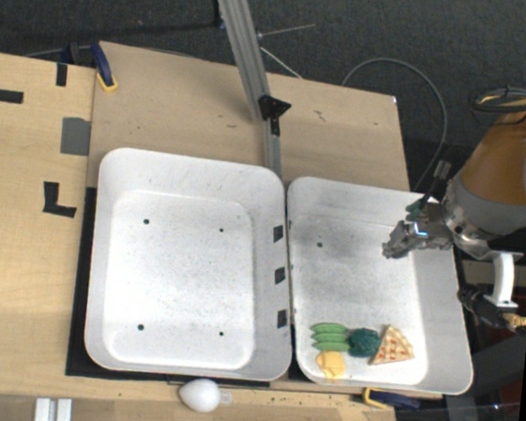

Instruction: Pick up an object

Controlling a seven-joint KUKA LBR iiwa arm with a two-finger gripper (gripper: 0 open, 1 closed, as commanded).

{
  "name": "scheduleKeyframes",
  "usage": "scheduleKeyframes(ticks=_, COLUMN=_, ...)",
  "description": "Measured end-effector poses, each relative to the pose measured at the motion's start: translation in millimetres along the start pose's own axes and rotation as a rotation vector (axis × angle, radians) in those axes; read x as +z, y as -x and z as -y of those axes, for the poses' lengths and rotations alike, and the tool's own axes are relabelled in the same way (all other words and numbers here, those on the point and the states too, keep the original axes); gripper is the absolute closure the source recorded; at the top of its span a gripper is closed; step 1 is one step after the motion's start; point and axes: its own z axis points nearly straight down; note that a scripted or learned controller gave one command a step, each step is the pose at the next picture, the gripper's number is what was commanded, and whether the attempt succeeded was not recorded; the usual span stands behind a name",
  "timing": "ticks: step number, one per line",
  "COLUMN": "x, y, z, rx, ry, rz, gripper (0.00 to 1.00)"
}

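White bins: left bin point(119, 236) and right bin point(357, 216) sit side by side on the wooden bench point(190, 102), their inner rims touching.
Open room: the right bin's upper floor is bare.
Objects: green pea pod point(329, 334), dark green piece point(362, 341), yellow piece point(331, 362) and pizza slice toy point(393, 347) cluster near the right bin's front rim.
Bench edge: white egg-like object point(199, 395) lies outside the bins.
End effector point(401, 241): low over the right bin's far right side, well apart from the cluster; I cannot tell its opening.
Arm point(498, 175): reaches in from the right, angled down-left.
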Motion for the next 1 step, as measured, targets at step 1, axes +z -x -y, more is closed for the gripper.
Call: scheduleKeyframes(ticks=1, x=-59.2, y=-5.5, z=5.3, rx=0.000, ry=0.000, rz=0.000, gripper=1.00)
